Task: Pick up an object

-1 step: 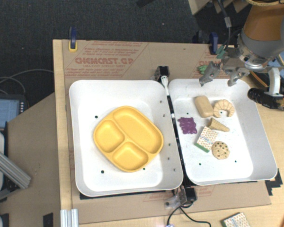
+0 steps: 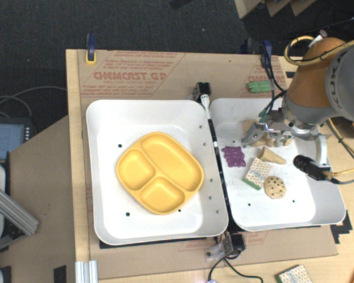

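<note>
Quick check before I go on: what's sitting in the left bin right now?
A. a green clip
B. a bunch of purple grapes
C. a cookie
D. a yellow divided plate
D: the yellow divided plate lies alone in the left bin, while the purple grapes and cookie lie in the right bin.

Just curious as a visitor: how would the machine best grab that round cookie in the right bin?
Probably straight from above, the tool's fingers closing across the cookie's rim. It lies flat, and the sponge-like block sits close on its left, so the other sides look freer.
</note>
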{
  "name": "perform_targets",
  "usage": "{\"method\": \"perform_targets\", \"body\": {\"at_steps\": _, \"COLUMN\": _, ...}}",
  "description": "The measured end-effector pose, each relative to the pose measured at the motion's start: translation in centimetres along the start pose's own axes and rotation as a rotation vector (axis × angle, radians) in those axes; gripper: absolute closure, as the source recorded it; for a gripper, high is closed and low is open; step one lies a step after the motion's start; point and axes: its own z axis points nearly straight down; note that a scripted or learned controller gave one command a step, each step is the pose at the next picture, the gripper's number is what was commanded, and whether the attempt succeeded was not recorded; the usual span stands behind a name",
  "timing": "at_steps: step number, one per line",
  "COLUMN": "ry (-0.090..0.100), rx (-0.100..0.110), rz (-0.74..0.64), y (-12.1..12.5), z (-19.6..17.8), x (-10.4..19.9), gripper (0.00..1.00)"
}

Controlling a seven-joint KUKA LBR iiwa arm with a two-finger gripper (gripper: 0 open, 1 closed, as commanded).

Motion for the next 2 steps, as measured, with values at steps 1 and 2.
{"method": "perform_targets", "body": {"at_steps": 1, "ry": -0.004, "rx": -0.025, "rz": -0.008, "y": 6.6, "z": 2.1, "x": -0.8, "gripper": 0.0}}
{"method": "perform_targets", "body": {"at_steps": 2, "ry": -0.002, "rx": -0.014, "rz": -0.004, "y": 5.7, "z": 2.2, "x": -2.1, "gripper": 0.0}}
